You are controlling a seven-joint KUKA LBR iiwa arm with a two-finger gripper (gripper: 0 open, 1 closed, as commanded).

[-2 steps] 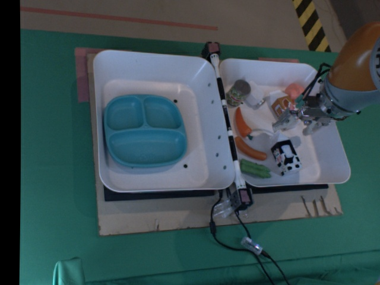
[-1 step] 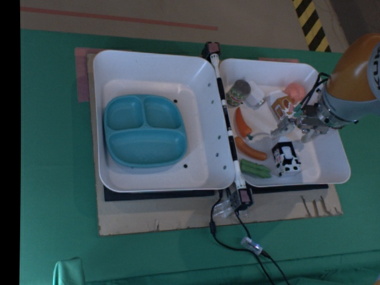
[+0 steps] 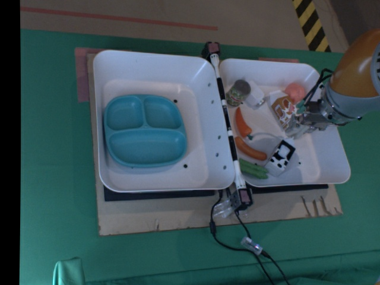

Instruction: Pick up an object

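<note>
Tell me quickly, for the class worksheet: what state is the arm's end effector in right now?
End effector: low in the right bin, beside a small printed carton; open or closed cannot be told, and no object is seen held.

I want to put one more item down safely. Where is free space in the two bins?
Left bin: bare rim floor around the blue divided plate. Right bin: bare near-right corner, beside the black-and-white box. Crowded: its left half, with can, carrots and the gripper.
</note>
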